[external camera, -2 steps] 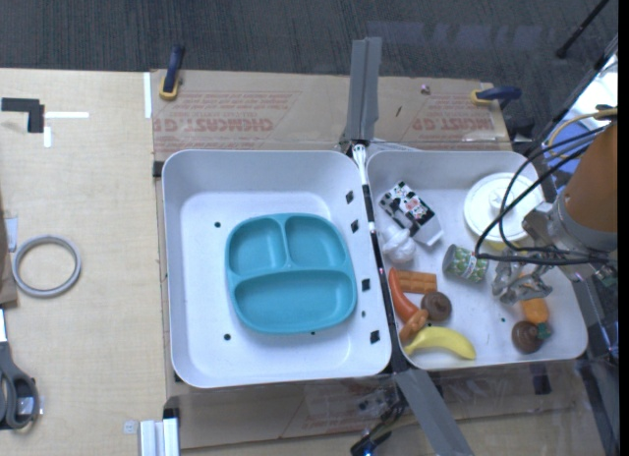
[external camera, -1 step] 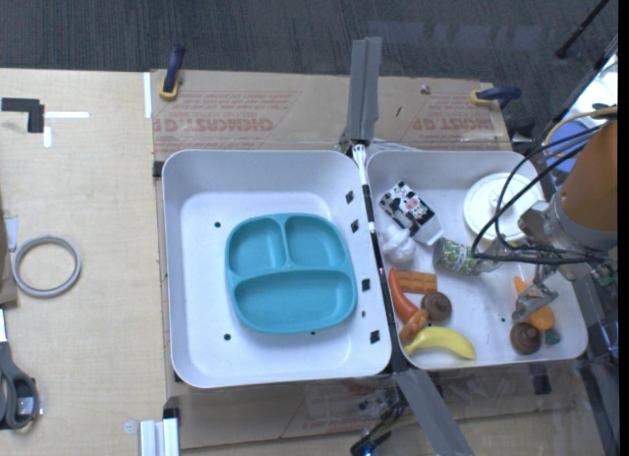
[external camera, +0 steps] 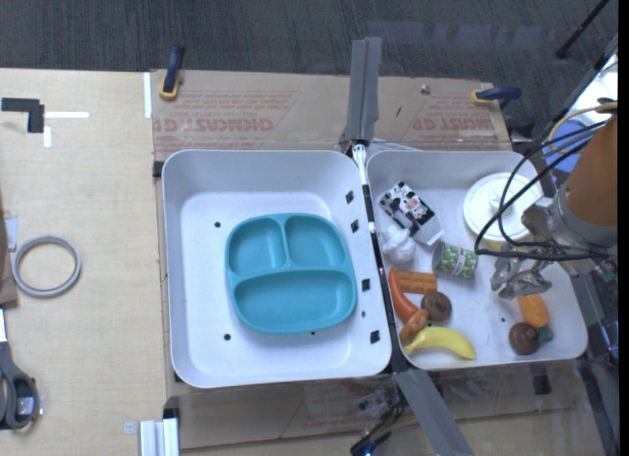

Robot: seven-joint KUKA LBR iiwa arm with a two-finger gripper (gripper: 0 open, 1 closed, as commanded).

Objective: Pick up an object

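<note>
While hanging low over the right side of the right shallow white bin (external camera: 486,312), sits near the frame's right edge: the grey metal two-finger gripper (external camera: 519,277), carried by the grey arm with the orange band (external camera: 598,184). Not possible to tell how wide it stands, since dark looping cables (external camera: 511,210) and glare cross it. Nothing clearly seen in its hold.

Nearest candidate, by judgement: the small stubby orange plastic piece (external camera: 533,309). Lies just below the gripper in the frame and slightly to the right, near it, whether touching or not is unclear. Long axis runs roughly up-down in the frame, though hard to read at this size. Just below that again, a small round brown piece (external camera: 524,337), close to the bin's lower wall.

Calls for only a short move toward the lower right, then a descent. Little room on the right, with the bin's right wall close to both pieces; risk of pushing the orange piece against the brown one or into the corner. More open white floor to the left, as far as the yellow plastic banana (external camera: 440,343).

Farther left, well apart from the gripper: a brown ring-shaped doughnut (external camera: 435,305), a long orange carrot (external camera: 413,280) and a green-and-white can (external camera: 455,261). Higher up, a round white plate (external camera: 486,203).
</note>
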